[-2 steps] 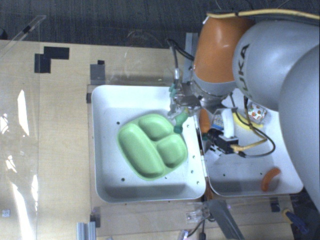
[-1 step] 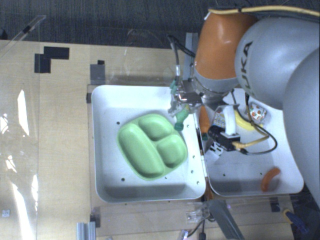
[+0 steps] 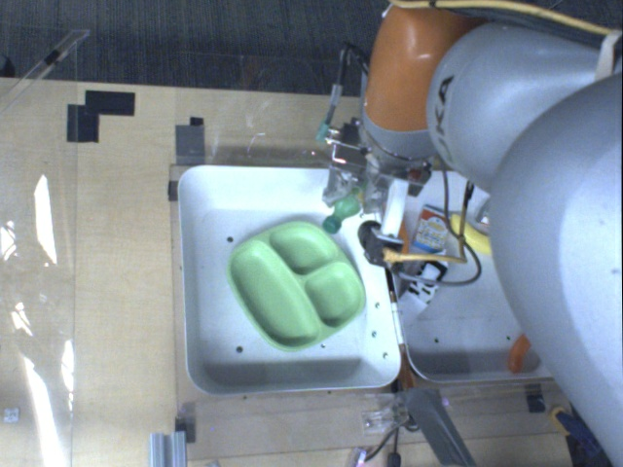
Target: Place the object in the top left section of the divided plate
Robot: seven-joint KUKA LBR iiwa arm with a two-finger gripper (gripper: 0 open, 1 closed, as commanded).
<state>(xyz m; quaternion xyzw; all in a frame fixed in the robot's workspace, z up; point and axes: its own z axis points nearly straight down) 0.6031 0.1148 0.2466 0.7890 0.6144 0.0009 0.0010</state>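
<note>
A light green divided plate lies tilted in the left white bin. It has one long section on its left side and two smaller ones on its right. My gripper hangs just past the plate's upper right rim, near the bin's back right corner. A small teal-green object sits between the fingertips, its lower end reaching down toward the plate's rim. The gripper is shut on it. All three plate sections look bare. The arm's grey body and orange band cover much of the right bin.
The right bin holds an orange and blue packet, a yellow item, a black and white piece and a small orange item. A black part with an orange cable hangs over the divide between the bins.
</note>
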